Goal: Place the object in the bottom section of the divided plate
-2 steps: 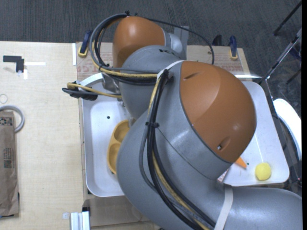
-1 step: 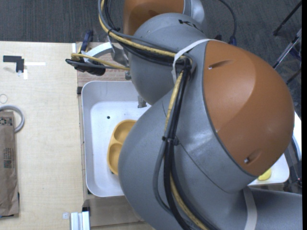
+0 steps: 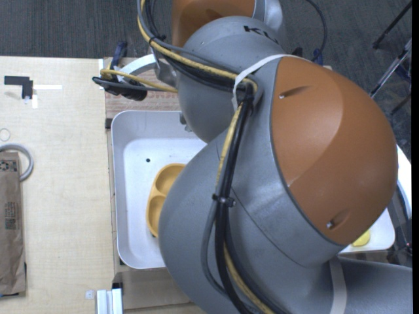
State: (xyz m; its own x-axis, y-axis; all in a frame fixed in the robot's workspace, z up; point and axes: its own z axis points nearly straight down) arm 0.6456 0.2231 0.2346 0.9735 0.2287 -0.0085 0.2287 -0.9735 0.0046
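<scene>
A yellow divided plate [image 3: 159, 196] lies in the left white bin [image 3: 131, 195]; its left edge and parts of two sections show, the rest is hidden under the arm. The big grey and orange arm [image 3: 281, 175] covers most of the bins. A small yellow thing [image 3: 362, 240] peeks out at the right bin's edge under the arm.
A light wooden bench top [image 3: 59, 175] spreads to the left of the bins, bearing a brown paper packet [image 3: 11, 221] at its left edge and a small black bracket [image 3: 18, 84] near the back. Black and yellow cables [image 3: 150, 38] loop over the arm.
</scene>
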